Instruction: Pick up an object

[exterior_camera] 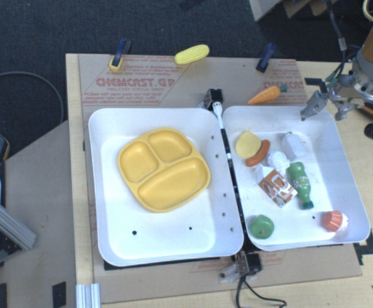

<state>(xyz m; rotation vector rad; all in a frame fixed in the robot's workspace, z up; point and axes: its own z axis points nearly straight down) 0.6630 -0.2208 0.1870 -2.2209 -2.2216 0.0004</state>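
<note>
The pincer (327,104) hangs at the upper right of the frame, over the far right corner of the right bin (347,172). Its two fingers look spread a little apart with nothing between them, though at this slant and size the gap is hard to judge.

The right bin holds a loose cluster of things in its middle and lower part. A yellow lemon-like piece (247,144) lies toward the upper left of the bin, touching a small red sausage (259,153) just beside it. To their right sits a pale grey-white object (295,145), with another white piece (277,161) below it. A green bottle (300,183) lies on its side near the centre, just beside a brown and white packet (277,188). A green apple (261,226) rests near the lower left edge, and an orange-red object (334,221) sits at the lower right.

The left bin (109,223) carries a yellow divided plate (164,168) in its middle.

On the counter (84,76) above the bins lie a yellow banana (191,54) at top centre and an orange carrot (266,94) near the right bin's upper edge.
</note>
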